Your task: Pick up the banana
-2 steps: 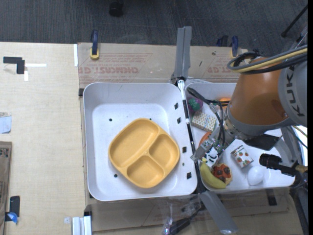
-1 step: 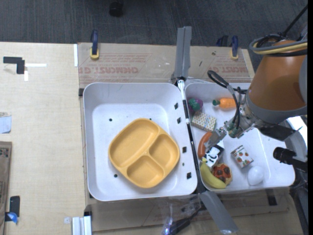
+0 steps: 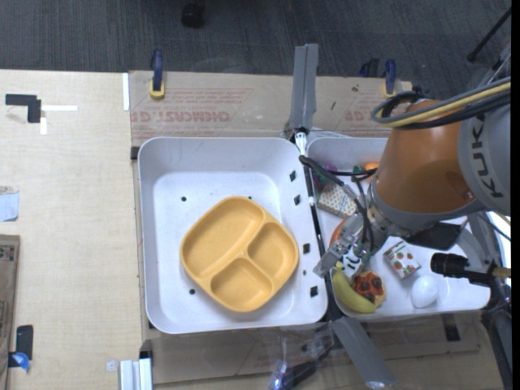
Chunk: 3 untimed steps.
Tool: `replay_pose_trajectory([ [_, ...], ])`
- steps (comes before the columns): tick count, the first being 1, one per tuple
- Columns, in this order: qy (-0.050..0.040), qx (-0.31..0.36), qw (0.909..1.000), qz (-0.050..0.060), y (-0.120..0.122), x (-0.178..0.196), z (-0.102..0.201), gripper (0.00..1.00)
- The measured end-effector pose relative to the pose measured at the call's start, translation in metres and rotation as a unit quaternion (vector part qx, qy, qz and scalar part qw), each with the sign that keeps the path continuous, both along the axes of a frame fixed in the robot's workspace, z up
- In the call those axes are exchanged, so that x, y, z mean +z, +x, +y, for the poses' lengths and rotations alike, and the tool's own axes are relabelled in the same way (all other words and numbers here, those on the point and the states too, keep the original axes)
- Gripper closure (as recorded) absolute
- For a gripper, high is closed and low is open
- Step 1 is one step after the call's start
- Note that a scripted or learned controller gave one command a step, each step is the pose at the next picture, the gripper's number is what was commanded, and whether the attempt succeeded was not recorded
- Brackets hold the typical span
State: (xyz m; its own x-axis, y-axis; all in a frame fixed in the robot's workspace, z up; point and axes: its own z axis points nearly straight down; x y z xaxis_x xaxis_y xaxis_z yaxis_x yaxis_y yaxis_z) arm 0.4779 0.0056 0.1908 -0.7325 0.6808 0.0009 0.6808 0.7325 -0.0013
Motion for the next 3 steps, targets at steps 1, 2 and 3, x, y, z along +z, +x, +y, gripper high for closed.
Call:
replay_pose_trajectory([
  [1, -0.0001, 0.000, 1.0000, 0.000, 0.000, 0.000, 0.000, 0.00],
  [2, -0.0003, 0.239, 0.9711, -0.003, 0.001, 0.061, -0.075, 0.00],
  [3, -0.0002, 0.373, 0.9279, -0.003, 0.001, 0.130, -0.020, 0.00],
])
